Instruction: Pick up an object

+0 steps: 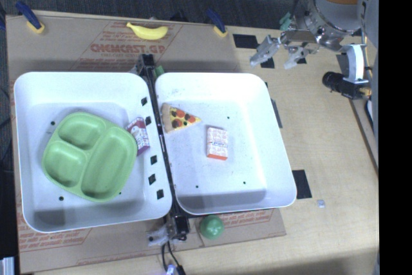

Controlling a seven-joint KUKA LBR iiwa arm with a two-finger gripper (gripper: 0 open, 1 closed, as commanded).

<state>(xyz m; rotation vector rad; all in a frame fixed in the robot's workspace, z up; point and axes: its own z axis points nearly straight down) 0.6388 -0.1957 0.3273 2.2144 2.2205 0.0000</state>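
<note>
Early in the task, by the look of it: approach stage, nothing yet picked; end effector (282, 52) parked above the tabletop (322, 138), beyond the far right corner of the right bin (257, 138), well apart from anything worth grasping.

Candidates inside the right bin: a toy pizza slice (177, 118) lying flat near the far left side, just beside the divide between the bins; a small red-and-white packet (217, 142) lying flat near the middle, apart from the pizza slice. In the left bin (32, 138): a green divided plate (89, 155) filling much of the floor; a small dark-red packet (139, 135) just beside the plate's right edge, close to the bin wall. Outside the bins: a yellow banana (148, 29) on the cardboard behind; a green ball (210, 227) at the near edge in front.

Next move, as a judgement: travel left and toward the camera over the right bin, then descend straight onto one item; red-and-white packet probably easiest, with bare floor all round it; pizza slice thin and near the wall, so less room for the fingers.

End effector: fingers (261, 52) spread apart, seemingly wide; nothing between them; touching nothing visible.
</note>
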